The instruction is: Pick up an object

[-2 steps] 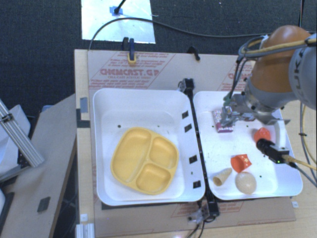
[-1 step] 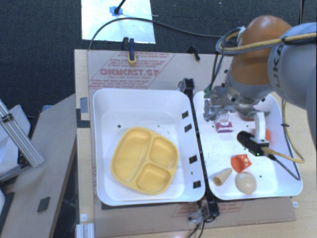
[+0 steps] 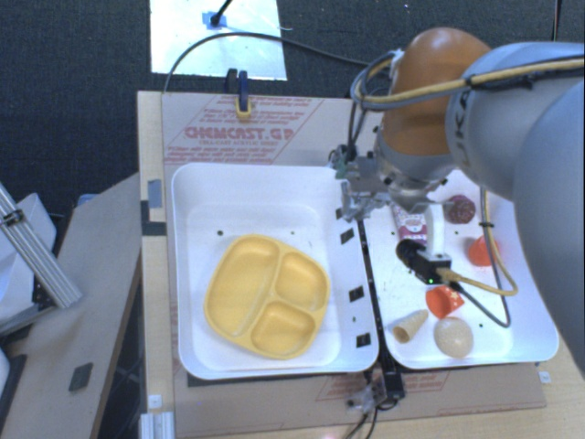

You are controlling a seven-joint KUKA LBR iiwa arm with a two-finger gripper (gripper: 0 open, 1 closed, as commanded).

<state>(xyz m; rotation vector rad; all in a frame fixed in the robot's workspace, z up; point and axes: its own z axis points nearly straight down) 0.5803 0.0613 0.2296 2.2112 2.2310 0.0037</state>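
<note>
My gripper (image 3: 419,238) hangs low over the back left part of the right bin (image 3: 526,337), below the grey wrist and the orange band. A small pink and white thing (image 3: 411,224) shows right at the gripper; whether it is held I cannot tell. Loose in this bin lie a dark red round piece (image 3: 460,209), an orange-red piece (image 3: 481,250), a red-orange piece (image 3: 445,301), a tan cone (image 3: 409,325) and a cream ball (image 3: 453,337). The arm hides the back of the bin.
The left bin (image 3: 196,245) holds a yellow divided plate (image 3: 267,295). A black strip (image 3: 366,282) runs along the seam between the bins. A yellow cable (image 3: 498,286) loops from the gripper over the right bin. A clamp (image 3: 242,94) stands behind the bins.
</note>
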